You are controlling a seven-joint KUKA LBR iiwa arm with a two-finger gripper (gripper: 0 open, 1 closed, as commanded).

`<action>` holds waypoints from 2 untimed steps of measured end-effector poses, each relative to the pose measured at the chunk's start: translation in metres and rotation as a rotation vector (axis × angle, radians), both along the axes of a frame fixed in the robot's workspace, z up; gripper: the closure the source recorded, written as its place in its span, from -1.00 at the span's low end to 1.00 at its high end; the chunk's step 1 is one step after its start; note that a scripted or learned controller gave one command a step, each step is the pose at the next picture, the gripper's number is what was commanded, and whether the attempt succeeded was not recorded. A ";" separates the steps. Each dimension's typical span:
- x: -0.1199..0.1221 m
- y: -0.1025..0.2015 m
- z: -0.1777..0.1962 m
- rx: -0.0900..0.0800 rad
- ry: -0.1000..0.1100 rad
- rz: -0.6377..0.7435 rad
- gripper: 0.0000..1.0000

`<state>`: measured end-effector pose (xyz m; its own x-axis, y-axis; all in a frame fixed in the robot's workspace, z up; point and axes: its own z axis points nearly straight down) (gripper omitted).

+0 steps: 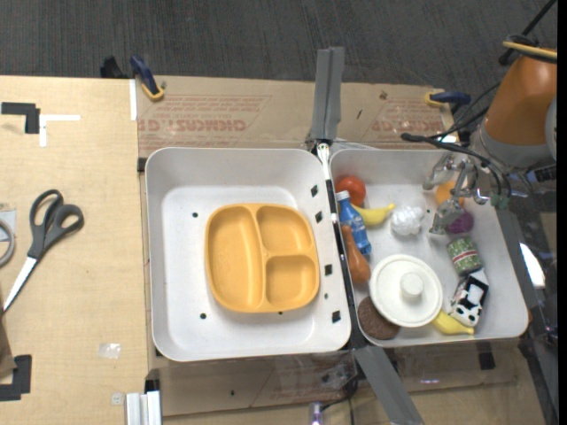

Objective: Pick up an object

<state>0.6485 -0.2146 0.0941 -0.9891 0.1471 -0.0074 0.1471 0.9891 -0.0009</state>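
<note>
The right bin (509,326) holds several small objects: a red tomato (352,187), a blue bottle (353,227), a small banana (377,212), a white crumpled ball (406,220), a purple piece (461,224), a green-and-white can (463,255), a white round lid (406,288), a black-and-white cow toy (469,297), a second banana (450,324) and a brown disc (378,320). My gripper (444,204) hangs low over the bin's far right corner, just left of the purple piece and beside a small orange thing (443,193). Nothing is visibly held.
The left bin (168,326) carries a yellow divided plate (263,257). A grey divider bar (328,96) runs between the bins. Scissors (44,228) lie on the wooden bench at the far left. Blue clamps (146,76) sit along the cardboard's back edge.
</note>
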 end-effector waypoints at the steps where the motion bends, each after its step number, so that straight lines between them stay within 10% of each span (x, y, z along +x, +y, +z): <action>1: 0.002 0.000 0.011 -0.002 -0.007 0.000 1.00; 2: 0.005 0.074 0.157 0.001 0.000 0.133 1.00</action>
